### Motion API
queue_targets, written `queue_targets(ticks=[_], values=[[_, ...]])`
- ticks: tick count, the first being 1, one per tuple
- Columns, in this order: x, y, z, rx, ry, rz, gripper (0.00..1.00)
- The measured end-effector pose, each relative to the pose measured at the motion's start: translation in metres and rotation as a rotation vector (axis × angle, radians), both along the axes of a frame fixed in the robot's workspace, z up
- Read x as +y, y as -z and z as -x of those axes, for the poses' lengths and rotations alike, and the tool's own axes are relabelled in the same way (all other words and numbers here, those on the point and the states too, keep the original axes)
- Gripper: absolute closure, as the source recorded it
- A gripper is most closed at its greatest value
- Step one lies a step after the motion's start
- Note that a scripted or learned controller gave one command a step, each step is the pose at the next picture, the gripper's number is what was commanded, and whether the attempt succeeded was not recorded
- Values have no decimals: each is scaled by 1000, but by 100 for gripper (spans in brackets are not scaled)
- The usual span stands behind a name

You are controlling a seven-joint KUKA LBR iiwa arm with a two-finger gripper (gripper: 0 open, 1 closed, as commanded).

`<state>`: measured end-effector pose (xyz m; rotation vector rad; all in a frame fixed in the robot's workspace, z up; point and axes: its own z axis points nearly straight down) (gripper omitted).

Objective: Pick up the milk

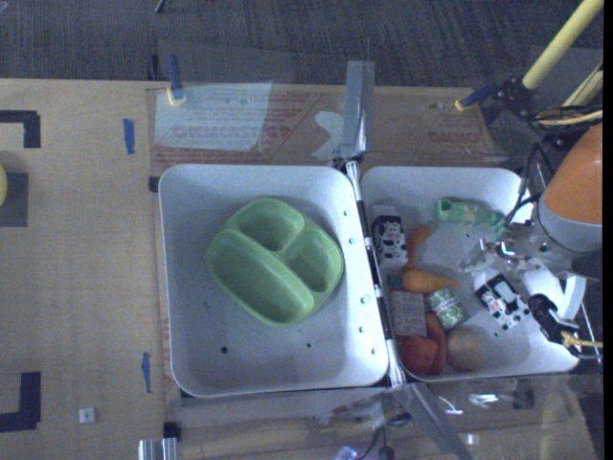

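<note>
Milk (389,239), a small carton with a black-and-white cow pattern, lies in the right bin (433,176) hard against its left wall, near the divider between the two bins. Just below it sit an orange carrot-like piece (428,281), a brownish packet (407,311), a small green-and-white carton (446,307), a red item (421,353) and a pale rounded one (466,350); a green object (467,211) lies toward the bin's far side. The left bin (182,257) holds a green divided plate (275,259). The hand (498,257) hangs over the right half of the right bin, well apart from the milk, and nothing is visible between its fingers; whether they are spread or pressed together I cannot tell from this slant. The step in hand looks like the approach, with no grasp yet made. The next move probably calls for travelling left across the bin, lining up over the carton, and descending without fouling the bin wall beside it.
</note>
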<state>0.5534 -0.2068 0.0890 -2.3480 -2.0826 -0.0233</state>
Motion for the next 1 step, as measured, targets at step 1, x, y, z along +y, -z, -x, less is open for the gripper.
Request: queue_targets(ticks=[1], values=[[34, 3, -30, 5, 25, 13, 0]])
